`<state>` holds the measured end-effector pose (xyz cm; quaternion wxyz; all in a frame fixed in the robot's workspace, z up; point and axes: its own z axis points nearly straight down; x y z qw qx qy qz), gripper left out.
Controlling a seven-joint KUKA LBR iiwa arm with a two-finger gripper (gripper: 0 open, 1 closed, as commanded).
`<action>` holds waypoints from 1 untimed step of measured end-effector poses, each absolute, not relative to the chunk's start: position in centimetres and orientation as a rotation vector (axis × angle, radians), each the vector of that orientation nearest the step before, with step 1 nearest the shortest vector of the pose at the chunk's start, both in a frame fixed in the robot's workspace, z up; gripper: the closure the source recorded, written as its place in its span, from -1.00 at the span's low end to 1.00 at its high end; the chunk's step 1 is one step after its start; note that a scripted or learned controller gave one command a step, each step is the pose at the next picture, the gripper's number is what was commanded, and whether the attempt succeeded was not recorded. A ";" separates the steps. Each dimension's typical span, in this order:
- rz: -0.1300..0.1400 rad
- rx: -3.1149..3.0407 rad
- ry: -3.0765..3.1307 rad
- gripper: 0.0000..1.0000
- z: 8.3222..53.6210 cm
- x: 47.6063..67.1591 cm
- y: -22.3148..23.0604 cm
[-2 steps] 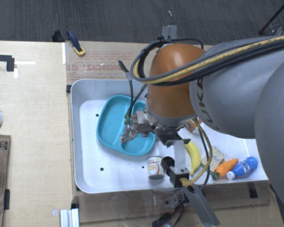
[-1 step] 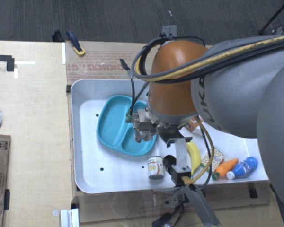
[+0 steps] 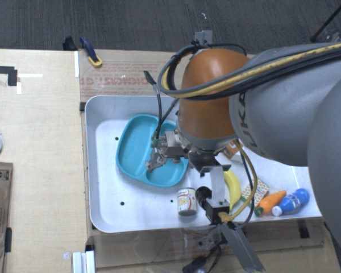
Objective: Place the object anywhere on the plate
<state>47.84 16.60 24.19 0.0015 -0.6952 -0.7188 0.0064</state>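
Observation:
A light blue oval plate lies in the left half of the white bin. My gripper hangs over the plate's right part, low above its inner surface. The orange wrist band and grey arm cover the plate's right rim and much of the bin's middle. I cannot make out any object at the gripper's tip. A small white can stands just below the plate, near the bin's front wall.
A yellow banana lies right of the can, partly behind the gripper's cabling. Further right sit a toy carrot and a blue bottle. A blue and yellow clamp rests on the cardboard behind the bin.

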 end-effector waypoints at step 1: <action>0.029 -2.186 -2.250 1.00 24.9 47.9 16.4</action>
